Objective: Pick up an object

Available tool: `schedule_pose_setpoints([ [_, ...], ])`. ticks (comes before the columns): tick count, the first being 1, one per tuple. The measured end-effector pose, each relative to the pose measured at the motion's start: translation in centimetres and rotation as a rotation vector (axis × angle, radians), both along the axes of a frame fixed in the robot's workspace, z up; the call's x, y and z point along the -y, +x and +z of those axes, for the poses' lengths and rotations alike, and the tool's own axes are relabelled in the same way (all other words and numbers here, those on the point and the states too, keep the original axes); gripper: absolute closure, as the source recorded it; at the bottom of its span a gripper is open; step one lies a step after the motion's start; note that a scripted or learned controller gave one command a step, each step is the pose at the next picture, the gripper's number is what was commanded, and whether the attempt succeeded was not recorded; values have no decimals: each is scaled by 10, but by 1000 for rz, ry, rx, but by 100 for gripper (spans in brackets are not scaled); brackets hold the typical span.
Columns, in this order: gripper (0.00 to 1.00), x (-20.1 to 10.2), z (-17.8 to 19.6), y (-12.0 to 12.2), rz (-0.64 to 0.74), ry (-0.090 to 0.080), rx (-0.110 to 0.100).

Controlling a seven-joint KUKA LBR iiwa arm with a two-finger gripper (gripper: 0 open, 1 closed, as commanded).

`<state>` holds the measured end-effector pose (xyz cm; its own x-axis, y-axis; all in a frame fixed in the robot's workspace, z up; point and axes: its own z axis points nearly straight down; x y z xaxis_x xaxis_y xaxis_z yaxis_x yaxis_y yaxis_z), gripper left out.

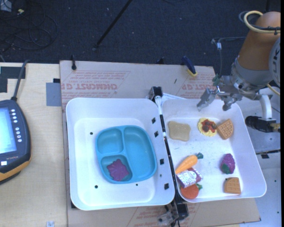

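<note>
At your far left, a teach pendant [4, 141] with a lit screen lies on the counter [38, 188]. Next come two white bins side by side. The left bin [80, 126] holds one blue divided tray [132, 150], and in the tray's 7 o'clock compartment sits one magenta lump [117, 170].

The right bin [248, 145] carries eight toy foods. Along its upper half, from left: one tan bread slice [179, 131], one yellow disc with red topping [208, 126], one waffle wedge [225, 129]. Lower down: one carrot [187, 163] at the bin's 8 o'clock, a wrapped packet [189, 178] just below it, touching a red tomato-like piece [191, 191], one purple grape cluster [228, 163] at 4 o'clock, and one orange cracker-like square [232, 186] beneath it.

The tool [216, 100] hangs over the right bin's 12 o'clock rim, its two fingers [204, 99] spread apart with nothing between them. The yellow disc and waffle wedge lie nearest, just below it at 6 o'clock, with no item standing between. The arm [258, 46] enters at 2 o'clock.
</note>
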<state>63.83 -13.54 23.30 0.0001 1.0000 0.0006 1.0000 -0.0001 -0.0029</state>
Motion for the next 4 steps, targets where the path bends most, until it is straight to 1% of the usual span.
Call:
schedule_pose_setpoints([
  [1,0,35,-152,-46,-5,2,-3],
  [2,0,61,-144,8,3,-2,6],
  [3,100,60,-133,7,3,0,3],
  [4,100,4,-104,0,4,2,1],
])
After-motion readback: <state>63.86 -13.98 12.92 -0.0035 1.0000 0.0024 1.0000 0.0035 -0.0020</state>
